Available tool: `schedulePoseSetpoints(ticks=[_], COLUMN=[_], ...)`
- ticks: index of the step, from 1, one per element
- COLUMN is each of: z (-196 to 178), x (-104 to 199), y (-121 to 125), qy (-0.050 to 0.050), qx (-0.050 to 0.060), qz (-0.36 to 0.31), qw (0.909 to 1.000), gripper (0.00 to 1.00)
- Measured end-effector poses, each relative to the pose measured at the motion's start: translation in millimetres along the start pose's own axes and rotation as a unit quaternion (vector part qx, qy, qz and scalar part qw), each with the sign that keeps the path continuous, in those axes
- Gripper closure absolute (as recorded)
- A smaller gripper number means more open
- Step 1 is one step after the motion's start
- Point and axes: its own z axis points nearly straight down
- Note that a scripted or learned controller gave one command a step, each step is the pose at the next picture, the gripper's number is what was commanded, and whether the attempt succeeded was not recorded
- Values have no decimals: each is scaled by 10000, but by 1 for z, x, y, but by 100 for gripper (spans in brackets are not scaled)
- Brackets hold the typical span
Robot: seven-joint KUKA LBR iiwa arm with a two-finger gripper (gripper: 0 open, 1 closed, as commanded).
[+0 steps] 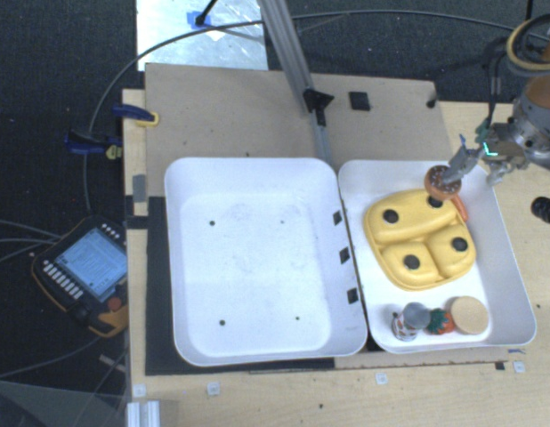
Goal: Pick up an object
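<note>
The large yellow moulded plastic piece (420, 238), rounded in lobes and marked with four dark round spots, lies in the upper and middle part of the right white bin (505, 238), right of frame centre. Touching its upper edge is a small round brown object (440, 182) with a dark centre, and just beside that, toward the right, a thin orange strip (459, 208) runs down along the yellow piece's upper right side. Along the lower wall of the same bin sit three small things close together: a grey-and-white small object (408, 319) at the left, a small red-and-green item (440, 324) in the middle, and a tan round disc (469, 315) at the right.

The two-finger gripper (462, 161) hangs at the upper right rim of the right bin, directly above and right of the brown object; whether its jaws are apart or together cannot be told from this view, and nothing is seen between them. The grey arm (535, 105), with its orange band, enters from the upper right corner of the frame.

The left white bin (181, 238) occupies the centre of the frame. Both bins rest on a tan bench board (230, 114). A handheld control pendant (84, 269) with a lit blue screen lies on the dark floor at the left edge. A grey metal pole (284, 38) slants down from the top centre.
</note>
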Motion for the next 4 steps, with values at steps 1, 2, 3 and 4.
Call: schedulePoseSetpoints(ticks=[1, 2, 3, 4], z=[-2, 55, 99, 112], x=[0, -8, -2, -2], y=[1, 4, 5, 10], qy=[-4, -3, 0, -12], qx=[-19, 0, -3, -59], qz=[-3, 9, -6, -5], qw=[10000, 10000, 10000, 10000], gripper=[0, 0, 0, 0])
